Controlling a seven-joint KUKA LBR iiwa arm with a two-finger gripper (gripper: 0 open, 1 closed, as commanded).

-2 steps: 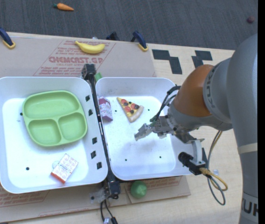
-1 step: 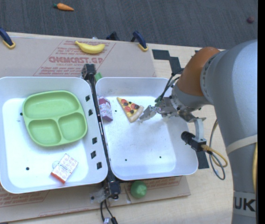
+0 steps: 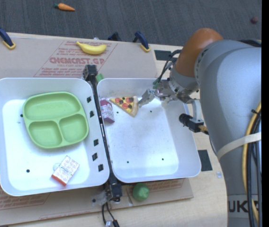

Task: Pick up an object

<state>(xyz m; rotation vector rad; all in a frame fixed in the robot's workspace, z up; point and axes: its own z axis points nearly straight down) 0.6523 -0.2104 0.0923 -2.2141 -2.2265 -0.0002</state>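
Pizza slice (image 3: 126, 104) is lying in the right bin (image 3: 172, 160), its crust end meeting the gripper (image 3: 147, 98); whether the claw is pinching it, I cannot tell. Bench (image 3: 54, 60) is bearing two bins over grey carpet (image 3: 125, 8). Left bin (image 3: 11, 174) is holding one green tray (image 3: 55, 118).

Right bin (image 3: 172, 167) floor mostly open; pizza slice (image 3: 127, 104), purple packet (image 3: 107, 110) crowd far-left corner, possibly touching.

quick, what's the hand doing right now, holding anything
Hand: cannot be told whether open or closed; it sits in the right white bin beside the toy pizza slice, nothing visibly held.
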